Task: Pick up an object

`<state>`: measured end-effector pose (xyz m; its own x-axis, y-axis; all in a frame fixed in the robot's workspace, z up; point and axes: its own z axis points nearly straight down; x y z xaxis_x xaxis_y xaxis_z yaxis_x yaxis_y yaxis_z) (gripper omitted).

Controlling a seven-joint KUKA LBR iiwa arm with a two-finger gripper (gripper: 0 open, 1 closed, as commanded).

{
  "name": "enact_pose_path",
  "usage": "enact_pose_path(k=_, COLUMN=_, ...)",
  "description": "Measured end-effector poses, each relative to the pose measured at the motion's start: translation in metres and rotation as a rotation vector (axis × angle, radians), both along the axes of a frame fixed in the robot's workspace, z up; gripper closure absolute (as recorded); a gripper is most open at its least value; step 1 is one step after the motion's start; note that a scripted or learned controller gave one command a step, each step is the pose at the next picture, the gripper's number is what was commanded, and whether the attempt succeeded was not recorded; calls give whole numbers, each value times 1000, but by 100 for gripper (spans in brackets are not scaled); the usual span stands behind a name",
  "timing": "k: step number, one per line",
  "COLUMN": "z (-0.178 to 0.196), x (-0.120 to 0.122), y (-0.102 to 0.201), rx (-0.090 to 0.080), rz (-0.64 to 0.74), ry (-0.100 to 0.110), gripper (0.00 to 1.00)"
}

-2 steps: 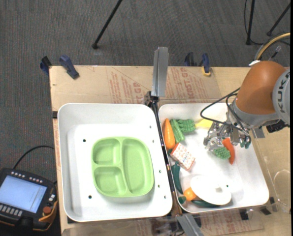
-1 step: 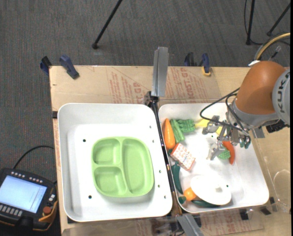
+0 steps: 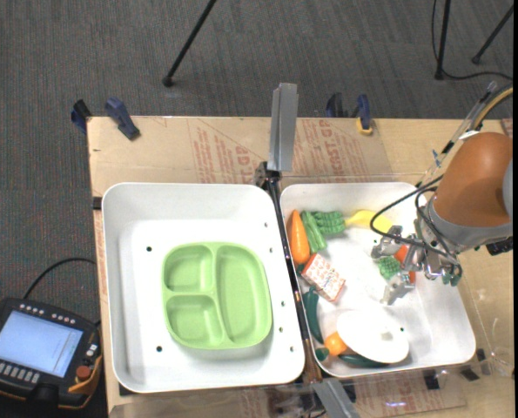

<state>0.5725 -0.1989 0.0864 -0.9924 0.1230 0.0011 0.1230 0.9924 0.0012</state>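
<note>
My tool [image 3: 404, 279] hangs low in the right bin [image 3: 450, 333], just beside a small green and orange toy [image 3: 391, 265]; I cannot tell its state. I judge this the reach; next comes closing squarely on that toy.

A robotics lab: teach pendant [image 3: 37, 348], tripod legs [image 3: 193, 31], clamped bench [image 3: 232, 151].

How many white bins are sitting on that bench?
2. The left bin holds a green divided plate; the right bin holds toy food, with the gripper over it.
</note>
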Motion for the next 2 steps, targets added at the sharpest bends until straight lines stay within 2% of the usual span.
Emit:
enact_pose_path(k=1, z=1, x=12, y=-6, rx=-1, rz=-46, ry=-3, gripper=0)
enact_pose_path(k=2, z=1, x=14, y=-6, rx=-2, rz=28, ry=-5, gripper=0)
